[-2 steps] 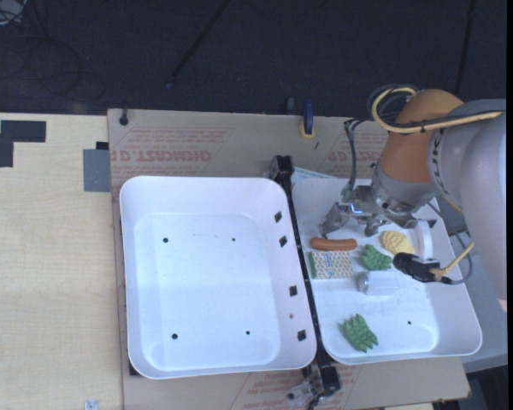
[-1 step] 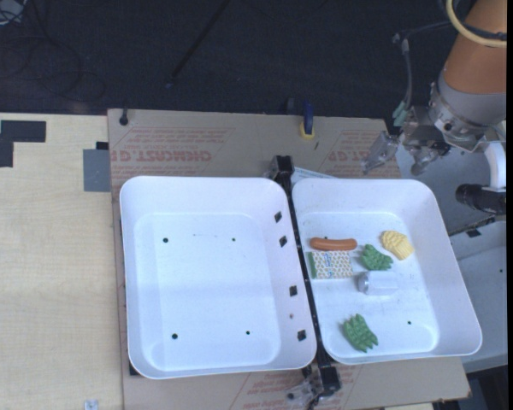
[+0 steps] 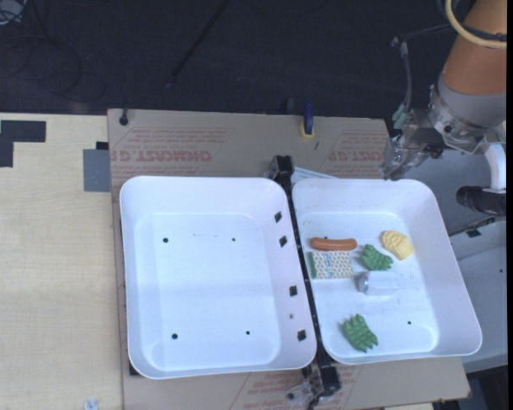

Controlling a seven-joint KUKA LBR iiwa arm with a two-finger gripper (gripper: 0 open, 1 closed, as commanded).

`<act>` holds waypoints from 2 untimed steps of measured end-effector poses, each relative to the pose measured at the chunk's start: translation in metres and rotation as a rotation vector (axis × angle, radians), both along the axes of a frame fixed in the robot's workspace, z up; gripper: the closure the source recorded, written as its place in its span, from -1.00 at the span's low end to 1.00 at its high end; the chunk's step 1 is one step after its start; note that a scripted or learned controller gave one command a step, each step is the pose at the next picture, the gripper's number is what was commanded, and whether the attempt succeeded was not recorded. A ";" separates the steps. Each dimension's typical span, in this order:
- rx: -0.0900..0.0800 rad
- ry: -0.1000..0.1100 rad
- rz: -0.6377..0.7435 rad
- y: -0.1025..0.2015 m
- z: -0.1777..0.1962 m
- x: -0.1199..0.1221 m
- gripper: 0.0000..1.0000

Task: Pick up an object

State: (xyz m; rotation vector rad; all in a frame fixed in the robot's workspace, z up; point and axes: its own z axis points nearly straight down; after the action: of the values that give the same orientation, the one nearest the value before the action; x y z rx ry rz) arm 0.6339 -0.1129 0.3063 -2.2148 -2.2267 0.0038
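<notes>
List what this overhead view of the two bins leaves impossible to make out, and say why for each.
- Gripper: small and dark above the right bin's far rim in the camera view; its finger state is unreadable.
- Grey object: too small and pale to identify.
- Patterned packet: print too fine to read.
- Arm: cut off by the top edge.

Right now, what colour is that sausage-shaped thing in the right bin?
Orange-red sausage, seen in the camera view.

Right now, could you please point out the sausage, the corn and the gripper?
sausage (image 3: 333,243), camera view, middle of its length.
corn (image 3: 397,244), camera view, centre of the cob.
gripper (image 3: 394,166), camera view, at its fingertips.
</notes>
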 end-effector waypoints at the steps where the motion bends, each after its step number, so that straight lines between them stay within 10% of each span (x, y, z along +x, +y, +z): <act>1: 0.006 0.015 -0.008 0.035 -0.051 -0.132 1.00; 2: 0.001 -0.020 0.001 0.098 0.166 -0.088 1.00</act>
State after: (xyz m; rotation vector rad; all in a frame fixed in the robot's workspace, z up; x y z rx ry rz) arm 0.5463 -0.0153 0.4727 -2.2231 -2.2370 -0.0197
